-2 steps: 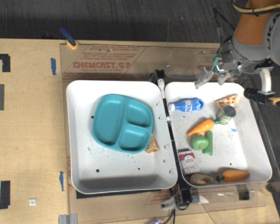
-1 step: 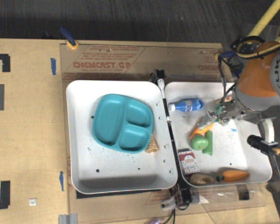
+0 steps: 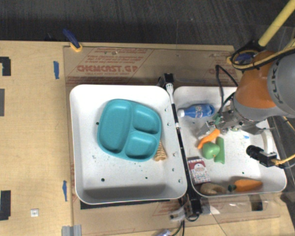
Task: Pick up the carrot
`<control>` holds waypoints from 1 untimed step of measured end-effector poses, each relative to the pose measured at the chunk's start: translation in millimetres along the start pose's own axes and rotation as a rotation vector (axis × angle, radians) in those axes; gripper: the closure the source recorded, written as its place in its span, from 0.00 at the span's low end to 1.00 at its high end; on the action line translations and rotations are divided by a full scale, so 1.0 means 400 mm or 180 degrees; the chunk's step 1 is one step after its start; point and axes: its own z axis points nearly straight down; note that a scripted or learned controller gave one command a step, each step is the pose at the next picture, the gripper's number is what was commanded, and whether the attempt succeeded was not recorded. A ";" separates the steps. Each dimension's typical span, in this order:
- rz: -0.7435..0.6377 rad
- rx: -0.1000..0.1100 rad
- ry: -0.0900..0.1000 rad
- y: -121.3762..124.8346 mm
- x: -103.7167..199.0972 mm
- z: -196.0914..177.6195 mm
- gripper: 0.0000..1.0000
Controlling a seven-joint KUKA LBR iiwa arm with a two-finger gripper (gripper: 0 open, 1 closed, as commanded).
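Note:
An orange carrot (image 3: 248,184) with a small green stub at its left end lies flat along the front wall of the right bin (image 3: 280,178). My gripper (image 3: 215,128) is low over the middle of that bin, well behind the carrot. Its tip is at the upper end of a second, smaller orange piece (image 3: 207,138). That piece leans against a green toy vegetable (image 3: 214,151). Whether this orange piece is gripped is unclear.
A clear bottle with a blue label (image 3: 197,111) lies at the back of the right bin. A red and white packet (image 3: 198,170) and a brownish item (image 3: 212,189) lie at its front left. The left bin (image 3: 88,171) holds a teal divided plate (image 3: 129,129) and a waffle cone piece (image 3: 160,153).

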 end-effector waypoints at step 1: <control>-0.0003 -0.0003 0.0000 0.001 0.002 -0.022 1.00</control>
